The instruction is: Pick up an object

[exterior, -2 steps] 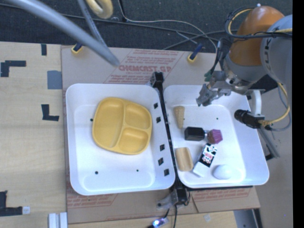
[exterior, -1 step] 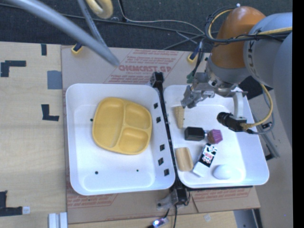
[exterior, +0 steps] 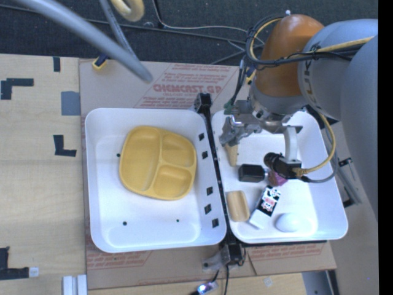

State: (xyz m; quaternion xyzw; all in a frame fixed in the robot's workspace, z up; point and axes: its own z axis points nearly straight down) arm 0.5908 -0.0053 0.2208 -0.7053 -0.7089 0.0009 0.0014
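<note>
Just under the pincer (exterior: pixel 236 133), nearly touching it, a small tan piece (exterior: pixel 231 155) lies on the floor of the right bin (exterior: pixel 332 227), close against the wall shared with the left bin (exterior: pixel 98 165). It looks like the likeliest object to pick. Whether the pincer is open or closed on it cannot be told from this slanted view.

Nearer the camera than the pincer, a black block (exterior: pixel 250 173) lies just beside the tan piece. Beyond that are a tan sponge-like block (exterior: pixel 237 205), a black-and-white carton (exterior: pixel 266 203) and a white rounded object (exterior: pixel 287 222). Across the wall from the pincer, a yellow divided plate (exterior: pixel 158 162) lies in the left bin.

The main risk seems to be the wall. A descent slightly off could strike it, or wedge the tan piece against it. The piece is small and could slip out, and the black block could be nudged.
</note>
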